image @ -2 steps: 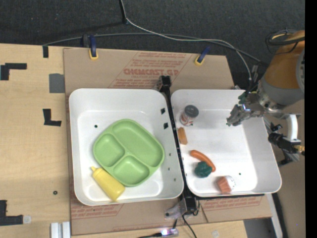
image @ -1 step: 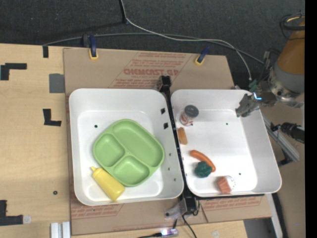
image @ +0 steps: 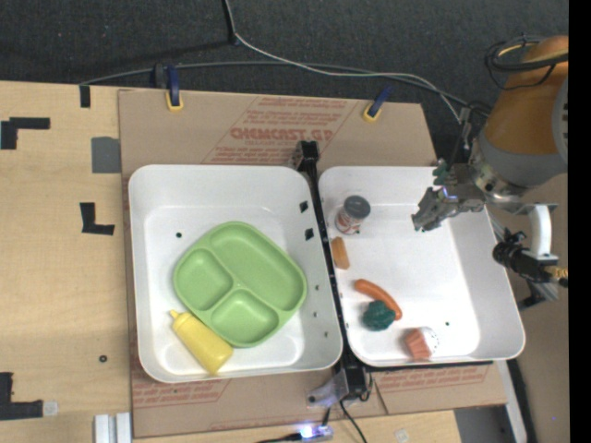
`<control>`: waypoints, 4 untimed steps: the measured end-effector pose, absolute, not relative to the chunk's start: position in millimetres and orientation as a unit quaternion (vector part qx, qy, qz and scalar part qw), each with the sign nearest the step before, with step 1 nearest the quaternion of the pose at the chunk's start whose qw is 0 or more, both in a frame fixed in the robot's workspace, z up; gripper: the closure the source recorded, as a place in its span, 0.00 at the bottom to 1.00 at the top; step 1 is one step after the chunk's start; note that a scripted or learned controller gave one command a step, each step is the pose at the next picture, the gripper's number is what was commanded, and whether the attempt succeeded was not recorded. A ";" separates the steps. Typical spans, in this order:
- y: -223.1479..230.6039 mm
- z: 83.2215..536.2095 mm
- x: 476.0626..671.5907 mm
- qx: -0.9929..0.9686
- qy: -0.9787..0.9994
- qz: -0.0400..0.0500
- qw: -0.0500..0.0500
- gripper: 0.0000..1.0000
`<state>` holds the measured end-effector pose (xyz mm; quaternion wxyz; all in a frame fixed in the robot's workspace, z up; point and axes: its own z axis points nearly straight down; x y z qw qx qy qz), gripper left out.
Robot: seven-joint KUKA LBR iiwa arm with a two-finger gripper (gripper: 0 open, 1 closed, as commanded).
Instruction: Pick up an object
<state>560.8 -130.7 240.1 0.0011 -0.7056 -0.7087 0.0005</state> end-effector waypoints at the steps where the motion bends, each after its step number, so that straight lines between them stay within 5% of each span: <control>1: -84.0 245.0 550.7 -0.705 -0.709 0.000 0.001 1.00; 4: 78.7 209.3 530.3 -0.705 -0.710 0.001 0.002 1.00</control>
